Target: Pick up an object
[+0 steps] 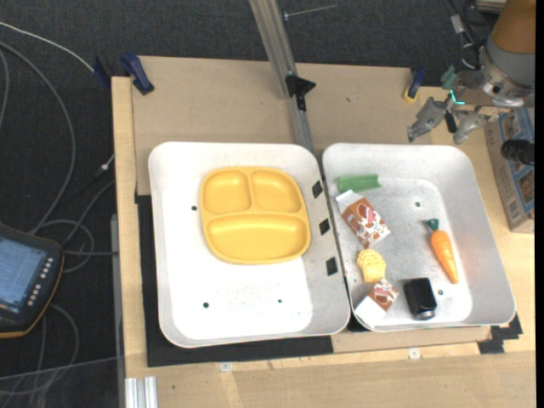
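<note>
My gripper (444,121) hangs above the far edge of the right bin (476,172), its two fingers spread open with nothing between them. Inside that bin lie a green block (357,183), a red and white snack packet (365,220), a yellow toy (371,265), a small red packet (382,294), a black box (420,297) and an orange carrot (444,252). All of these sit nearer the camera than the gripper, well apart from it.
The left bin (170,228) holds a yellow divided plate (253,213). A metal pole (276,32) rises at the back between the bins. Blue clamps (136,73) grip the bench's far edge. A tablet (24,274) and cables lie on the floor at left.
</note>
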Controlling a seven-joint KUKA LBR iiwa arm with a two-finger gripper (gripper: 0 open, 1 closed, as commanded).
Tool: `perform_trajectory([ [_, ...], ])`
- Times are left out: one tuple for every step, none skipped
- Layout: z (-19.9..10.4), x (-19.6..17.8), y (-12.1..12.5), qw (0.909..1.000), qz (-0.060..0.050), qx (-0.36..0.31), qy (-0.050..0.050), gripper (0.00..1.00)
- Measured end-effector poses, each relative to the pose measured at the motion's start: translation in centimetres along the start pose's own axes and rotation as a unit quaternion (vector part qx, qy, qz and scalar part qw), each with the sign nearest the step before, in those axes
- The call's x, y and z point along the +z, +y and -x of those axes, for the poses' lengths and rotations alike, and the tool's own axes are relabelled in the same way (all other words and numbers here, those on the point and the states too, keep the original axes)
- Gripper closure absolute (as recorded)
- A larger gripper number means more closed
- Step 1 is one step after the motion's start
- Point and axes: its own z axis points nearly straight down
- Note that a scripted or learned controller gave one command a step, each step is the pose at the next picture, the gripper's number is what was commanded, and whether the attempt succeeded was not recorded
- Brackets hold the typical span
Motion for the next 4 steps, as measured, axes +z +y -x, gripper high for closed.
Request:
perform_trajectory([
  [0.0,0.0,0.0,1.0,0.0,0.0,0.0,0.0],
  [0.4,4.3,0.1,1.0,-0.001,0.001,0.0,0.0],
  [0.4,8.5,0.0,1.0,-0.001,0.001,0.0,0.0],
  [0.5,12.7,0.0,1.0,-0.001,0.001,0.0,0.0],
])
